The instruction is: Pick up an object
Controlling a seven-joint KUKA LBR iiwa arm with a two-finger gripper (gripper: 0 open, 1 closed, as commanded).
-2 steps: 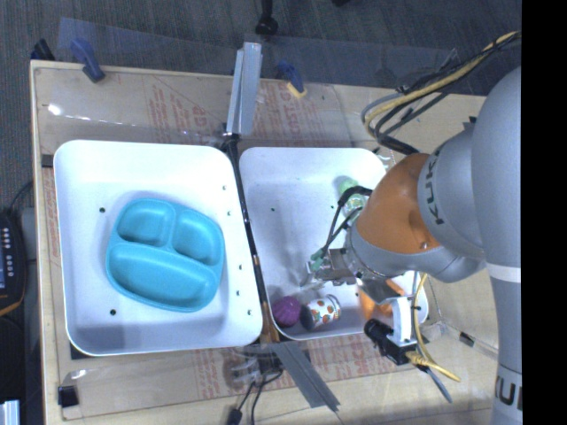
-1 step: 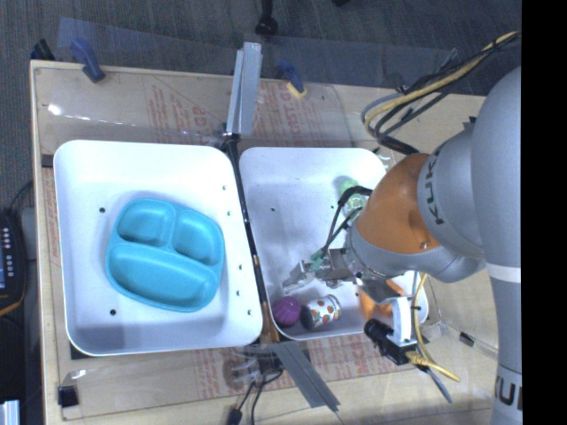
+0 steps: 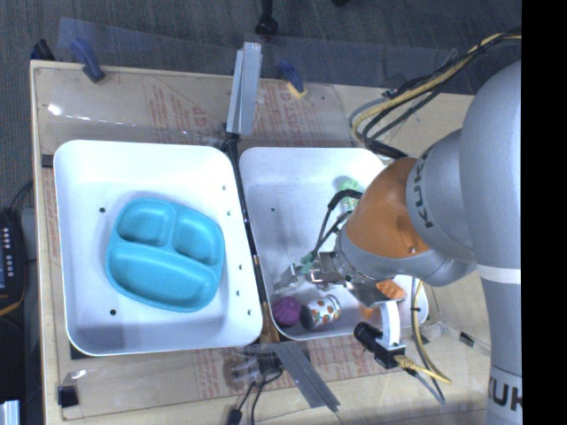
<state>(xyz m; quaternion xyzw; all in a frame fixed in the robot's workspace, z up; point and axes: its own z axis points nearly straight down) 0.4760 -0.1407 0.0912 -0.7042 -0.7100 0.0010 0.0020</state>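
— Where does the arm [image 3: 483, 184] come in?
— From the right side of the camera view, a thick grey body bending down and to the left.

— And the wrist?
— The orange band [image 3: 390, 215] sits above it, tilted, with the grey wrist section below pointing down and left.

— What about the tool [image 3: 306, 273]?
— It hangs low at the end of the wrist, angled toward the lower left. Its metal parts show beside the wrist, but their spread is too cluttered to read.

— Any cabling?
— Black cables [image 3: 335, 215] loop along the wrist's left side.
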